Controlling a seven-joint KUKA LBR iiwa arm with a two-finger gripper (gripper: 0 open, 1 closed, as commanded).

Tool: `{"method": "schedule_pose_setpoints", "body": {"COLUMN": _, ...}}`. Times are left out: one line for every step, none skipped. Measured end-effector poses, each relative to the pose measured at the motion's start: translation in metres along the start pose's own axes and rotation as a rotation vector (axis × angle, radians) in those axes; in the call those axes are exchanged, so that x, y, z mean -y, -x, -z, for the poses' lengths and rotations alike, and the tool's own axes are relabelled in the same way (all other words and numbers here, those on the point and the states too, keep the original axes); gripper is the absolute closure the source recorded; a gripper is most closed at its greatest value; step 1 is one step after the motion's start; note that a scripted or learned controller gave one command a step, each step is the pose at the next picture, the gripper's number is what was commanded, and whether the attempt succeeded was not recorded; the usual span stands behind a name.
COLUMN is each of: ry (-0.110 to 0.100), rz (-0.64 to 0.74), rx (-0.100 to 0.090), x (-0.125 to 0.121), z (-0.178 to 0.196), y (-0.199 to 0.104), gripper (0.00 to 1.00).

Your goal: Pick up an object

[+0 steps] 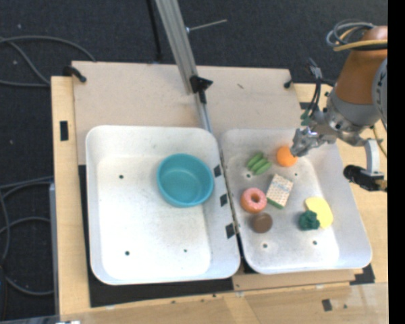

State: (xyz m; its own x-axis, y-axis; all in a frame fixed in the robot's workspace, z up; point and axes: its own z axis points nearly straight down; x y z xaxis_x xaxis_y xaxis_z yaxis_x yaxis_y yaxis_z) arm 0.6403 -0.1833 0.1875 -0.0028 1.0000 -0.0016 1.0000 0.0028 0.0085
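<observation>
The right bin (pixel 351 248) carries a small crowd of objects. An orange ball (pixel 285 156) sits near its upper middle, with a green ridged piece (pixel 258 163) just to its left. Below these lie a checkered block (pixel 279 191), a pink ring (pixel 254 200) touching or nearly touching the block's left side, and a brown round piece (pixel 260 223) just under the ring. Toward the bin's right side a yellow object (pixel 320 209) rests against a dark green object (pixel 308 221).

The left bin (pixel 108 248) holds a teal bowl (pixel 184 179), upright, near its upper right part. A slanted metal rail (pixel 179 39) runs down from the top of the view to the seam between the two bins.

Bare white floor lies along the right bin's lower edge and in its upper left corner; most of the left bin's floor around the bowl is bare too. The objects in the right bin are packed toward its centre, the ring, block and brown piece closest together.

The arm enters from the right, its orange band above the grey wrist, angled down and leftward. The gripper (pixel 302 144) is low over the right bin's upper edge, just beside the orange ball on its right; whether it touches the ball cannot be told, nor whether it is clenched or released.
</observation>
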Motion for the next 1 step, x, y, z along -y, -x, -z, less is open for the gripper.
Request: {"method": "schedule_pose_setpoints", "body": {"ry": -0.003, "rz": 0.001, "rx": 0.0, "x": -0.0087, "z": 0.0485, "y": -0.005, "gripper": 1.0}}
